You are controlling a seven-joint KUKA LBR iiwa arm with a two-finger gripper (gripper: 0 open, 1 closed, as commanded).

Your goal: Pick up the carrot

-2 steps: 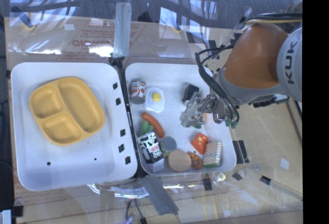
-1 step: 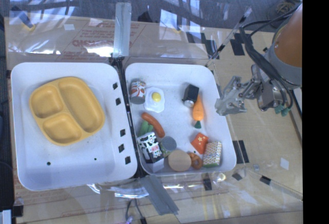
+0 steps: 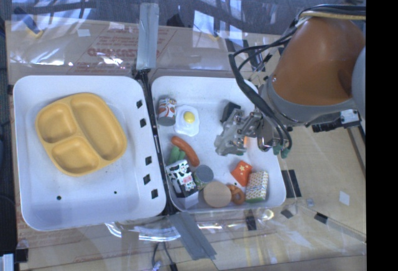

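My fingers (image 3: 231,142) hover in the right bin (image 3: 273,167), can't tell if spread or pinched; carrot (image 3: 186,150) lies left of me w/ green top at lower left, prob light, stiff, slick, so grab mid-body.

**A:** Where does the carrot (image 3: 185,150) lie?

**B:** In the right-hand white bin (image 3: 273,171), toward its left side, resting flat on the floor of the bin.

**A:** And its look?

**B:** A slim orange-red toy, smooth, rounded at both ends. It runs on a diagonal, upper left to lower right. A green leafy tuft sits at its lower left, just beside the body.

**A:** What is near it?

**B:** A fried egg (image 3: 188,119) lies just above its upper end. A black-and-white carton (image 3: 181,178) sits just below it, and a grey disc (image 3: 203,173) near its lower end.

**A:** Is it held?

**B:** No. It lies free, well apart from the gripper (image 3: 233,136).
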